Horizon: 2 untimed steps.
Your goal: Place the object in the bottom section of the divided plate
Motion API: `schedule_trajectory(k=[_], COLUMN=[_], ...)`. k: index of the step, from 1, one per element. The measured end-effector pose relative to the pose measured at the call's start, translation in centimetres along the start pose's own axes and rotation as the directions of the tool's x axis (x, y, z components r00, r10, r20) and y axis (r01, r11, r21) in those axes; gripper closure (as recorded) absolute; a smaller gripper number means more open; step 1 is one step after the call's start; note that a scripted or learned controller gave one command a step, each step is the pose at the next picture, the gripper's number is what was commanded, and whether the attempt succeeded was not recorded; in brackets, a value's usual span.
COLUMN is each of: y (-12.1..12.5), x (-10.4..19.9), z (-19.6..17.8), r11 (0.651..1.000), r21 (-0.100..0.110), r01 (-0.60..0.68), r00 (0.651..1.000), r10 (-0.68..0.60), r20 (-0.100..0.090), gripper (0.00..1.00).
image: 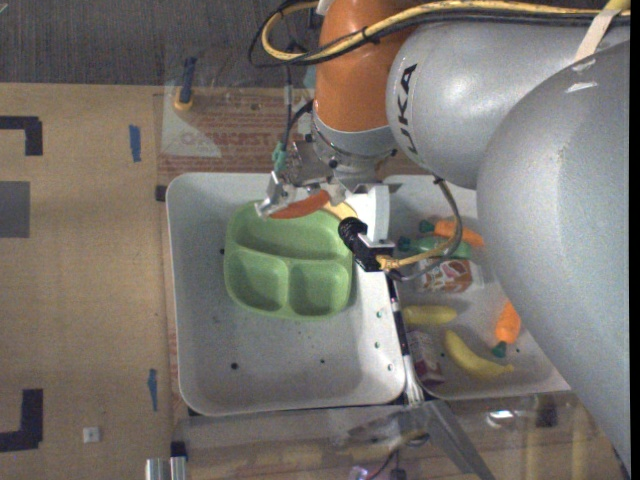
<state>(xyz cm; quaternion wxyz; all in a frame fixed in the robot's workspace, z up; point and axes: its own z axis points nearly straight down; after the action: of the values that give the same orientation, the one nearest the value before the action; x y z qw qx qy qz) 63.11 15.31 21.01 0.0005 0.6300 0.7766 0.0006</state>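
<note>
Arm (480, 88) in from the right, gripper (292, 196) low over the far edge of the green plate (290, 263) in the left bin (200, 368). An orange-red object (300, 206) sits right at the fingertips, looks pinched between them, so I read the fingers as closed on it, though the view is tight and part of the piece is hidden under the wrist

Object is over or just touching the plate's large far section, not yet in either small section on the near side. Which one counts as "bottom" is my guess: the near pair, closest to the camera

Handling, judged from looks: small, light, likely a plastic toy food piece, stiff and smooth, so a bit slippery. Not fragile. Flat-ish shape means a grip across the short width near the middle is safest; an end grip could let it swing or pop out

Plate looks light too and could shift if the fingers drag on its rim or dividers

Right bin (530, 383) has a banana (475, 356), a carrot (508, 323), other toy food, all well apart from the plate

Black cable fitting (358, 243) hangs just beside the plate's right rim, possible snag
</note>
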Motion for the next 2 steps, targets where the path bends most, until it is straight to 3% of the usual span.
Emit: schedule_trajectory(k=[1, 2], y=[-7.5, 2.0], x=[0.2, -4.6], z=[4.7, -2.8], r11=[0.996, 0.993], r21=[0.002, -0.002], r01=[0.091, 0.119], r00=[0.996, 0.993], r10=[-0.091, -0.119], r20=[-0.001, 0.001], gripper=[0.0, 0.0])
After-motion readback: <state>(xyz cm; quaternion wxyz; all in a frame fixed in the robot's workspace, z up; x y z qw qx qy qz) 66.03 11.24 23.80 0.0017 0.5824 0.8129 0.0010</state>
